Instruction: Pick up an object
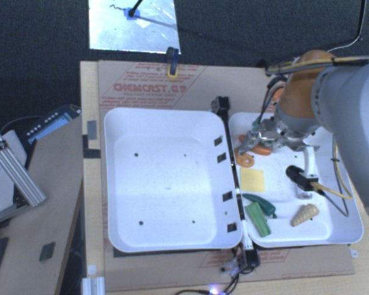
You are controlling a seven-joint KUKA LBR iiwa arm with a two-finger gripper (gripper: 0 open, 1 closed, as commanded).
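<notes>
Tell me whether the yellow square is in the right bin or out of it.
In. The yellow square lies flat on the floor of the right bin, near the divider, inside its rim.

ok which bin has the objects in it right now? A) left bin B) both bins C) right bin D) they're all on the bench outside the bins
C: the yellow square, green piece and cone-shaped piece all lie in the right bin, where the gripper is reaching; the left bin shows bare floor.
</notes>
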